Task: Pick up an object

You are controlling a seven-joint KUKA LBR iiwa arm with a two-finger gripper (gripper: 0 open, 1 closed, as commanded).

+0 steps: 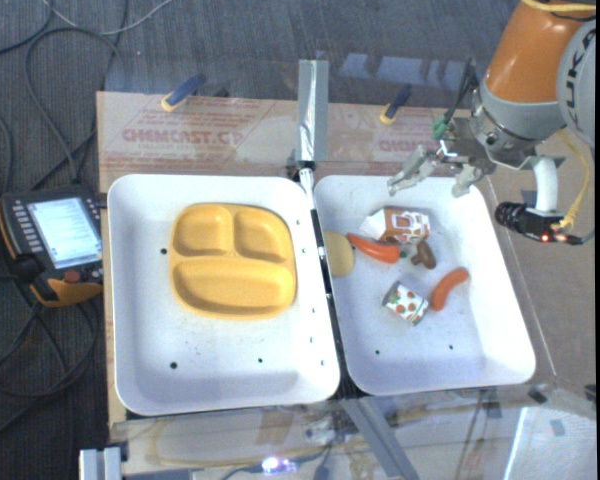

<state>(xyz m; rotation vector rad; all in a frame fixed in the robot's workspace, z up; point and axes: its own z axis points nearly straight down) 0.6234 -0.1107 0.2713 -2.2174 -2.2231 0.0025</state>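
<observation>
Hanging over the far edge of the right shallow white bin (500, 353), the grey arm's two-finger gripper (436, 176) has its fingers (408, 176) spread wide with nothing between them. Below it, the bin holds a loose cluster of small objects: a white carton printed with red and brown patches (404, 225) lies tilted near the far middle, an orange carrot-shaped toy (373, 249) lies just beside it toward the left, and a small dark brown lump (423, 256) touches the carton's near corner. Nearer the camera sit a small white box with red and green spots (405, 303) and, just beside it on the right, an orange-red sausage-shaped toy (449, 287) lying at a slant. A pale tan round piece (339, 256) rests against the bin's left wall. The left shallow white bin (150, 368) carries a yellow plastic divided tray (235, 259) with three compartments. Off the table's left side lies a handheld control pendant with a lit screen (55, 238).
</observation>
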